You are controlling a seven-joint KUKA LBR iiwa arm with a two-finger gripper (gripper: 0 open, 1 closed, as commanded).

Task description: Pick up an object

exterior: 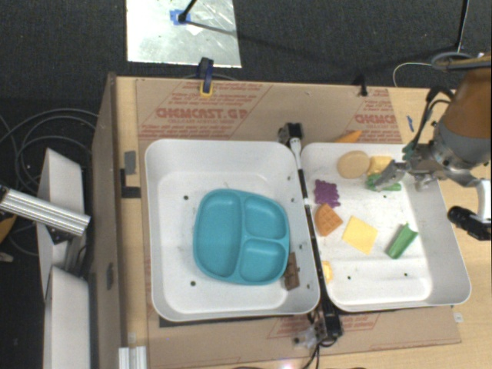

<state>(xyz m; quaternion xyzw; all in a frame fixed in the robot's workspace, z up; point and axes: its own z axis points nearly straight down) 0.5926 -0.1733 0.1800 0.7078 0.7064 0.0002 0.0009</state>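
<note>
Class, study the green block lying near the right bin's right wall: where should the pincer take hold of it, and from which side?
Grip the green block across its narrow middle, coming straight down from above. It lies flat and tilted, apart from the yellow square, so its long sides look free.

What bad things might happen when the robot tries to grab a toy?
The gripper hangs by a small green piece tight against the yellow piece and round tan cookie; it may nudge those aside or grab two. It is also near the right white bin's rim and could bump it.

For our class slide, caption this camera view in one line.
Gripper over right bin near green toy; blue plate in left bin.
</note>
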